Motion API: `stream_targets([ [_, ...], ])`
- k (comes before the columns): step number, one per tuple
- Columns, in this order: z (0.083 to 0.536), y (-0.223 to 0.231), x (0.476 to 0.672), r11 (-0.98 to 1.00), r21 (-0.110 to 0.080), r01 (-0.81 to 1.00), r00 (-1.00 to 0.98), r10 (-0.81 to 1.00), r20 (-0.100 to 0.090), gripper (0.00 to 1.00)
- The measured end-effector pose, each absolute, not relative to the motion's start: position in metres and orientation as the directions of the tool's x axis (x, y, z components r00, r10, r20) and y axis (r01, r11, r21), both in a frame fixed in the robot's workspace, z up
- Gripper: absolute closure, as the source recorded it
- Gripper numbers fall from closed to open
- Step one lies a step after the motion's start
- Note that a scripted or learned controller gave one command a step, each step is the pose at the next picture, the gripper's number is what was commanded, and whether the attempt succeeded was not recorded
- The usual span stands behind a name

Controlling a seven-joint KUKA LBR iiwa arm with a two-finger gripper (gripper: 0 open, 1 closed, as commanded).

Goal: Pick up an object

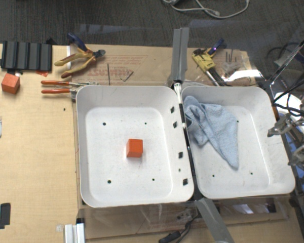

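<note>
A small orange cube (pixel 135 148) rests flat near the middle of the left white bin (pixel 96 176). A crumpled blue-grey cloth (pixel 213 128) lies in the right white bin (pixel 256 161), bunched against its left wall and trailing toward the centre. Both objects lie untouched, with nothing on or around them.
On the bench behind the left bin lie tan-handled pliers (pixel 78 59) and an orange-handled tool (pixel 58 87). Another orange block (pixel 10 83) and a black ribbed piece (pixel 26 55) sit far left. A yellow clamp (pixel 206 62) lies behind the right bin. Cables and metal brackets (pixel 291 128) crowd the right edge.
</note>
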State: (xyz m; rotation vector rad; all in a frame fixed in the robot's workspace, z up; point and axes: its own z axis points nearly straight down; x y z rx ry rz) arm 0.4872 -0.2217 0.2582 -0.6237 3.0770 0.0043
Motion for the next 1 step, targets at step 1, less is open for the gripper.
stream_targets([
  [1,0.2412,-0.2218,0.4928,0.951,0.002,-0.31,-0.951,-0.31,-0.002,0.0],
])
